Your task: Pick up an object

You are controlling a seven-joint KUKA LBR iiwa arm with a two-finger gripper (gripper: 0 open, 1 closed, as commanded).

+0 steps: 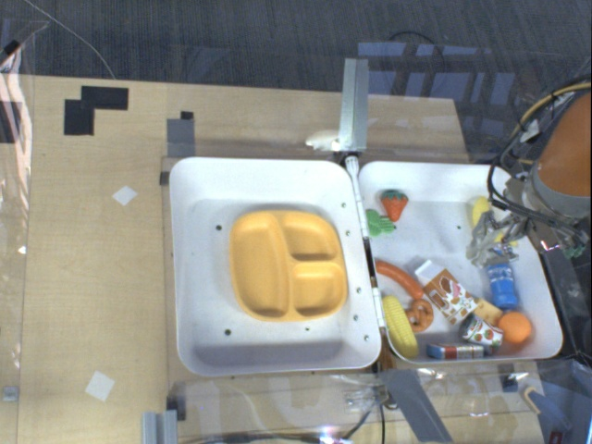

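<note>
The pincer (487, 245) — grip state cannot be told — is poised above the small blue plastic bottle (503, 285), where crowding neighbours could spoil a grasp.

A yellow divided tray (285, 264) is sitting alone in the left bin (194, 248), while the gripper (488, 240) is hovering over toy food cluttering the right bin (435, 206), near a blue bottle (502, 285).

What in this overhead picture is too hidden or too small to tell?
- Gripper: metal blur in the camera view; open or shut cannot be told.
- Yellow item: partly behind the gripper, shape unclear.
- Printed packet: print too small to read.
- Arm: cut off by the right edge.
</note>
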